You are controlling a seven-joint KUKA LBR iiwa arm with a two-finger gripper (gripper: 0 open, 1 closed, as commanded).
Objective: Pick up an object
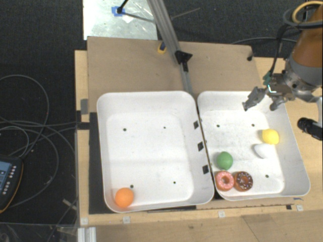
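My gripper (263,103) hangs over the far right part of the right bin (237,130), its two fingers spread open with nothing between them. Below it in that bin lie a yellow lemon-like ball (270,136), a white egg-shaped piece (262,150), a green ball (224,160), a pink frosted doughnut (224,180) and a brown doughnut (243,181). An orange ball (123,197) rests in the near left corner of the left bin (146,135). The gripper is well above and behind the yellow ball, touching none of the objects.
A grey slanted pole (166,24) runs from the top of the view down to the gap between the bins. Black clips (200,145) line the seam between the bins. Cables and a handheld pendant (7,178) lie on the dark floor at left.
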